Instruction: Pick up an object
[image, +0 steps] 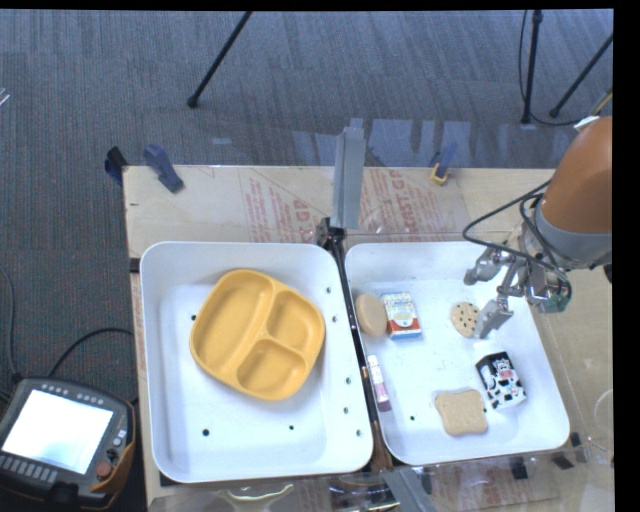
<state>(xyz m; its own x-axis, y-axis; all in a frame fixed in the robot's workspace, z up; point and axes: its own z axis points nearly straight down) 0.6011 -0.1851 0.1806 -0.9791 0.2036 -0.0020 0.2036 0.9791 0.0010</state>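
Camera view: the gripper (489, 292) hangs with jaws apart beside the cookie (464, 319). It looks light, flat and stiff; pinching its opposite edges seems best.

Arm (585, 195) cut off by frame edge at 3 o'clock. Print on small carton (402, 313) too small to be read. Pendant (62, 440) clipped at 7 o'clock corner.
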